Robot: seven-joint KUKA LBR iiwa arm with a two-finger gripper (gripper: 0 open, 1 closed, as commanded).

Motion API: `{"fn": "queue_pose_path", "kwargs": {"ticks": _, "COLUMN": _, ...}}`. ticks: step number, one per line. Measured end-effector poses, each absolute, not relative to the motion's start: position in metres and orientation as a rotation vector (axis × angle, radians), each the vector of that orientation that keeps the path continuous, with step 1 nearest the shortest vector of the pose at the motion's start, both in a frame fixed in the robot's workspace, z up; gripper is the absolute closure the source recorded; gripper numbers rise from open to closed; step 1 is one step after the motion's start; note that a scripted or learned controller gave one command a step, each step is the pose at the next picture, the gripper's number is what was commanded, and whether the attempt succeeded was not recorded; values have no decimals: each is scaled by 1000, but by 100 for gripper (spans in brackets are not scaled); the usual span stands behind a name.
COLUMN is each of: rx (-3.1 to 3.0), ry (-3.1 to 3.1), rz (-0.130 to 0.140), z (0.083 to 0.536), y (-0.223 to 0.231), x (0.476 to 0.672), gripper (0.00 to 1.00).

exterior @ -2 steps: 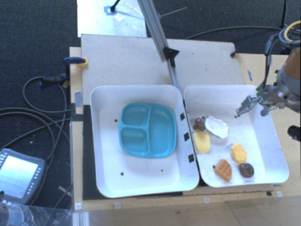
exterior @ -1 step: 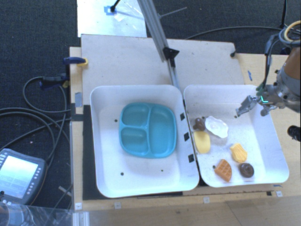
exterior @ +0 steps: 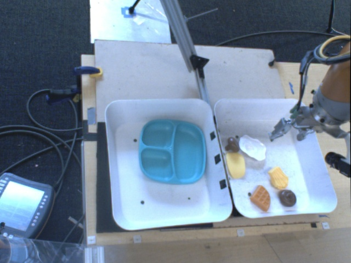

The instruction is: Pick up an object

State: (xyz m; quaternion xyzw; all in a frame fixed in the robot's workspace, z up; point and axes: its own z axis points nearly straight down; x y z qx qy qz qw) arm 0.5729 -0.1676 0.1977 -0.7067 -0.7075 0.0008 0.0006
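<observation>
Nearest, in the right white shallow bin [exterior: 321, 171]: orange waffle-shaped toy [exterior: 261, 198], dark brown round doughnut toy [exterior: 287, 197], small yellow-orange ridged piece [exterior: 278, 177]. Farther in: pale yellow rounded block [exterior: 236, 165], white crumpled piece [exterior: 253, 147], small brown lump [exterior: 232, 144]. Above this bin, tool [exterior: 289, 129] with fingers spread apart, gripping nothing. In the left white bin [exterior: 123, 147], teal plastic divided plate [exterior: 173, 151].

Teal divided plate [exterior: 173, 152]; white bins [exterior: 123, 201]; yellow toy [exterior: 236, 165]; orange waffle [exterior: 261, 198]; brown doughnut [exterior: 287, 198].
</observation>
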Motion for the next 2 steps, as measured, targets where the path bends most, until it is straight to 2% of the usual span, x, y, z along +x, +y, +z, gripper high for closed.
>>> {"fn": "queue_pose_path", "kwargs": {"ticks": 1, "rx": -2220, "ry": -2220, "rz": 3, "z": 149, "y": -171, "x": 564, "gripper": 0}}
{"fn": "queue_pose_path", "kwargs": {"ticks": 2, "rx": -2219, "ry": -2220, "rz": 3, "z": 96, "y": -171, "x": 563, "gripper": 0}}
